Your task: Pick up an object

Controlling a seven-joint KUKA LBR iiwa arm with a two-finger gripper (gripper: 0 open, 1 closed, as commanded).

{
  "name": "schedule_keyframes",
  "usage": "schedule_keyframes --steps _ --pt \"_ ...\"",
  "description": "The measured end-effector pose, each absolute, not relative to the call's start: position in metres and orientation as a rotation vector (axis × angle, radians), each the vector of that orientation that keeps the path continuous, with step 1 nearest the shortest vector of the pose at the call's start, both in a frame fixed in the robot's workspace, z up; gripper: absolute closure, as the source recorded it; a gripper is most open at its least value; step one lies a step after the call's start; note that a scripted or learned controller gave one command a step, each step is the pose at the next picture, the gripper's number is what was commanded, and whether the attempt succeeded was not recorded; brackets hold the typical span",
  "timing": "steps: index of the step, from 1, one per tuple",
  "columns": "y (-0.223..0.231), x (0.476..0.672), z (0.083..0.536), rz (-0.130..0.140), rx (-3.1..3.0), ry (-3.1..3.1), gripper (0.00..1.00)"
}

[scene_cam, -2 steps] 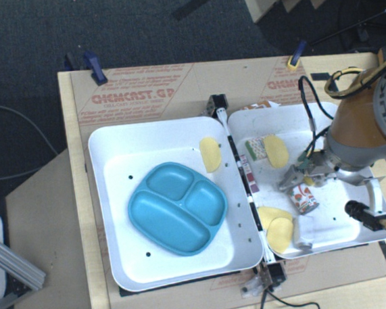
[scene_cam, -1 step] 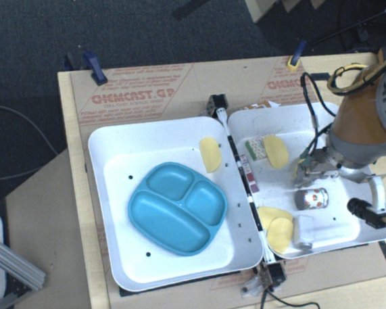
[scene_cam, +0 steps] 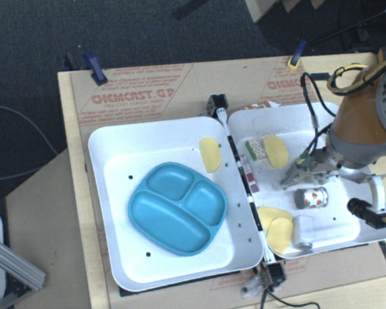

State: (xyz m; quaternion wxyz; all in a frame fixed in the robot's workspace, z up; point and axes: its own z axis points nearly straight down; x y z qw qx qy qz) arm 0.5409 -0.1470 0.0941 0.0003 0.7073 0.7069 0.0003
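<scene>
Trouble, if it comes, looks likeliest right under the pincer (scene_cam: 310, 171): its grey fingers hang low in the right bin (scene_cam: 337, 237), spread fairly wide with nothing between them, and the nearest candidate is a small can (scene_cam: 311, 198) lying on its side just below the tips. A round can lying flat may roll away when one finger touches it first, so a closing grasp could shut on air or nudge it toward the bin wall. Just beyond, on the side away from the arm, a yellow piece (scene_cam: 276, 151) sits next to a small green-labelled packet (scene_cam: 255, 148); a descent there could catch both or pinch the thin packet against the floor. Nearer the camera than the pincer, two more yellow lumps (scene_cam: 278, 227) crowd the bin's corner beside a pale grey block (scene_cam: 303, 231), awkward for fingers to get round.

Farther off, across the divider, the left bin (scene_cam: 108, 192) holds a blue divided plate (scene_cam: 176, 208) and another yellow piece (scene_cam: 211, 155).

Red print on the tabletop (scene_cam: 81, 195) cover reads "CHEMCAST GP"; the can's label is too small to read.
</scene>
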Motion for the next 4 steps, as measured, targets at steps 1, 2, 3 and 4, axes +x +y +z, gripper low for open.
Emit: schedule_keyframes --steps 1,2,3,4 --pt "-0.119 0.499 0.084 -0.001 2.223 2.222 0.00" --pt "-0.119 0.500 0.094 0.002 2.222 2.219 1.00" --pt "-0.119 0.500 0.094 0.002 2.222 2.219 0.00" --pt "-0.125 0.479 0.085 0.001 2.222 2.220 0.00"
